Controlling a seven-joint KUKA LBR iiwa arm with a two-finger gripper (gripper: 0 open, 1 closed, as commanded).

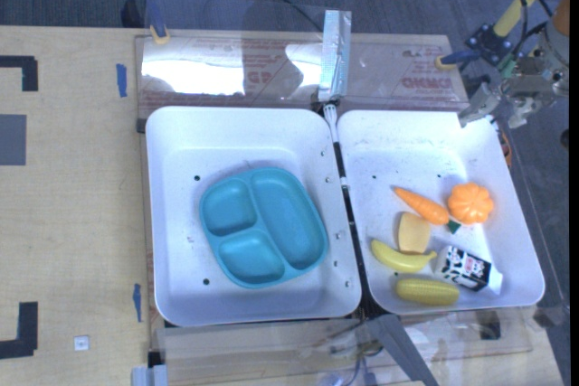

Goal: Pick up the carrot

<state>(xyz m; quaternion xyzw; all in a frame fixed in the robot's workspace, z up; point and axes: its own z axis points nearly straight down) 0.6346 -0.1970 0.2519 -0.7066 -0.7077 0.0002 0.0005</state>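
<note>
We count two white bins (172,194) on the pale wooden desk (63,194), one blue three-part tray (262,227), and six toys in the right bin. The gripper (500,99) hangs at that bin's far right corner; we cannot tell how its fingers stand. The tapered orange carrot (421,204) lies below and left of them, beside a ribbed pumpkin (470,202).

carrot (422,204) in right bin (520,221), gripper (493,104) at corner
</note>
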